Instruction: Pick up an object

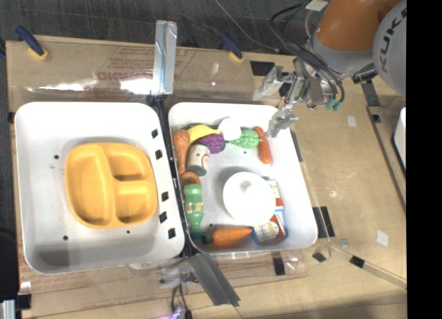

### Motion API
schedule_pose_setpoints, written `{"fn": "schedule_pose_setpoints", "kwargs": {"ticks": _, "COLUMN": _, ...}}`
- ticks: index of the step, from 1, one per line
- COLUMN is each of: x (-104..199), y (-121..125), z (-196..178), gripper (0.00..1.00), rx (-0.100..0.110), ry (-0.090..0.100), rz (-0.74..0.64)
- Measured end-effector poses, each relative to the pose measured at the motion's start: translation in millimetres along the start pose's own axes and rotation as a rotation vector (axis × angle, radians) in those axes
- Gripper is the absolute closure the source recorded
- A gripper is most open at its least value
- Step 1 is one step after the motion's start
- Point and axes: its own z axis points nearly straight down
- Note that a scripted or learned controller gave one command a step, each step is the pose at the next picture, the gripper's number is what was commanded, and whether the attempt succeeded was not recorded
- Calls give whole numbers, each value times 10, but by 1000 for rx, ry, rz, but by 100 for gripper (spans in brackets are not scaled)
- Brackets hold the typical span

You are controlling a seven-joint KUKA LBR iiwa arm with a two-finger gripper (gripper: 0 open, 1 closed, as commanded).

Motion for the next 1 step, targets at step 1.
{"fn": "schedule_pose_setpoints", "kwargs": {"ticks": 1, "x": -163, "y": -129, "z": 1869, "gripper": 0, "rx": -4, "ry": 10, "rz": 109}}
